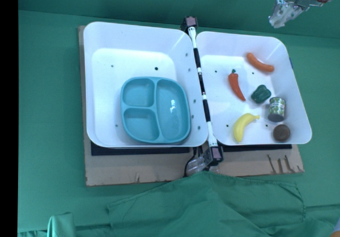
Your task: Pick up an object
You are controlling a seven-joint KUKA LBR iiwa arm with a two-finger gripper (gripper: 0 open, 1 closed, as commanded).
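Note:
The right bin [297,108] holds several small items: an orange sausage [260,63], a red chili pepper [236,85], a green bell pepper [260,94], a small jar [276,109], a yellow banana [243,126] and a brown round piece [281,133]. My gripper [280,14] hangs at the top right, above and beyond the far edge of the right bin, with nothing between its fingers. It is well apart from every item.
The left bin [101,44] holds a teal divided plate [154,109]. A black-and-white hinge bar [201,87] runs between the bins. Green cloth [212,204] lies bunched in front of the cardboard base [133,169].

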